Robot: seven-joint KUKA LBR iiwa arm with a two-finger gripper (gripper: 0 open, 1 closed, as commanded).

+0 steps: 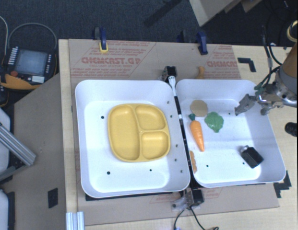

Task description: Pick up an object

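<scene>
Meanwhile, the left bin holds a yellow divided plate; the right bin holds a carrot, green piece, tan disc and black block, none picked yet. The gripper, fingers apart and holding nothing, hovers at the right bin's far right side.

Quick count of what's on the bench: two shallow white bins side by side, a left bin and a right bin, and the left one has just one thing in it, a single yellow divided plate with three compartments. The right bin has four loose items: one carrot, one green broccoli-looking piece, one tan round piece, and one small black block. There are also two blue clamps on the board's far edge, a left clamp and a right clamp, plus one arm with its one gripper over the right bin.
</scene>
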